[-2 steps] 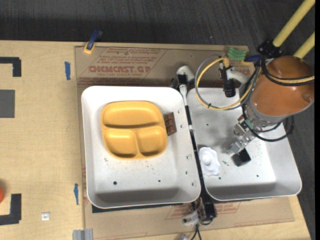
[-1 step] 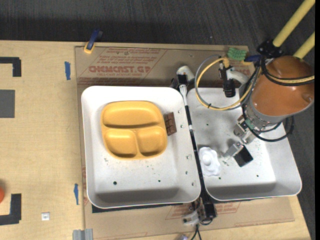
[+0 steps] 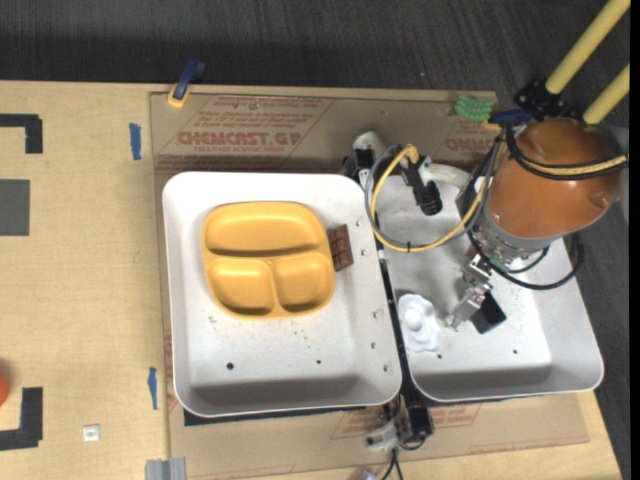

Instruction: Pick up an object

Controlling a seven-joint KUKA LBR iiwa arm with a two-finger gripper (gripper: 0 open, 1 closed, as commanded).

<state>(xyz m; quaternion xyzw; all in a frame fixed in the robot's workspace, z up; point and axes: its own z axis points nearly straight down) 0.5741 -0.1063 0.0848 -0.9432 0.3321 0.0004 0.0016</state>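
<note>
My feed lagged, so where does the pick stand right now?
Nothing looks picked yet. The yellow tray and brown block lie in the left bin. In hand: the end effector is low in the right bin beside the white object. Grasping and lifting remain.

A glossy yellow plastic divided tray (image 3: 268, 258) sits in a smooth, matt white plastic bin (image 3: 190, 348), flecked with dark specks. Beneath lies printed brown cardboard (image 3: 250, 128) on a pale, wood-look counter (image 3: 80, 268). The arm's orange band (image 3: 550, 183) shines like polished plastic.
</note>
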